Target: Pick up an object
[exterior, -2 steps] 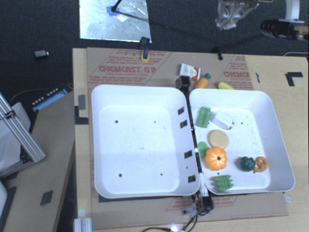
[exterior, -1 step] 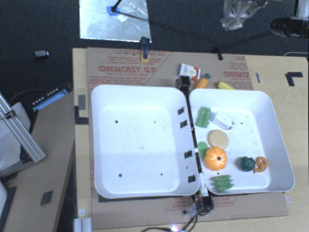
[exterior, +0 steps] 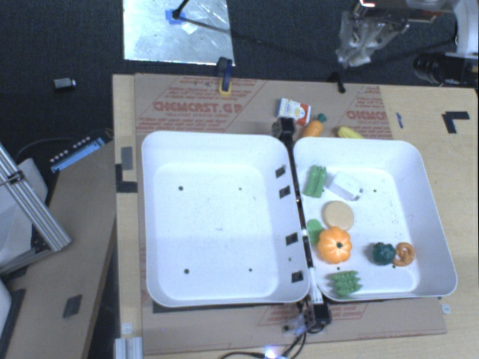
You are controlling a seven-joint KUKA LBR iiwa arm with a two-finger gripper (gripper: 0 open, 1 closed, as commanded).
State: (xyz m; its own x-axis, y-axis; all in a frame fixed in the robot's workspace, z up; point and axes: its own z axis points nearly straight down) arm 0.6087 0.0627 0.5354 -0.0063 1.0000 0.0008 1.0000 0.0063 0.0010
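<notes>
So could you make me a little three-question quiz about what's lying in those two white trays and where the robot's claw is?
1. True or false: the orange pumpkin lies in the left bin.
2. Which thing touches the teal toy? A) the pretzel B) the round biscuit C) the white block
3. Fill in: the gripper hangs above the bench's ____ edge, outside both bins.

Key: 1. False, it lies in the right bin. 2. A. 3. Far.
</notes>
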